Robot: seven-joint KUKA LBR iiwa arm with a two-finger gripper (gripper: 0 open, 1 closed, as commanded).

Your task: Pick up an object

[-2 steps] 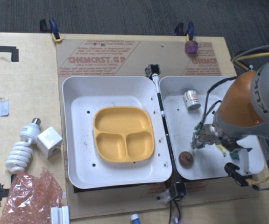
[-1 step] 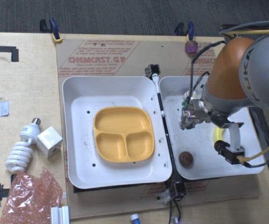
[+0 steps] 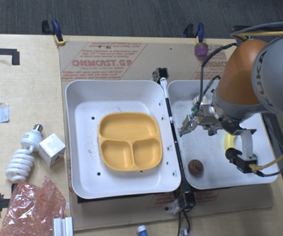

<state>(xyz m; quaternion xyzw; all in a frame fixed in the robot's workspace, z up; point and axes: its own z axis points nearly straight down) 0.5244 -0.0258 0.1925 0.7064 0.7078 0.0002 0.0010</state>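
Grey arm reaching from right, claw angled down-left

Left of the gripper, a yellow-orange divided tray lay in a white bin. Just below it sat a small dark brown object; to its right showed a bright yellow object. The arm was grey with an orange band.

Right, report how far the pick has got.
Nothing looks picked yet. The gripper sits low over the left side of the right bin, with no object seen in it. The small brown object lies on that bin's floor nearer the front edge, and a yellow object shows partly behind the arm. The yellow divided tray lies in the left bin. Grasping and lifting remain.
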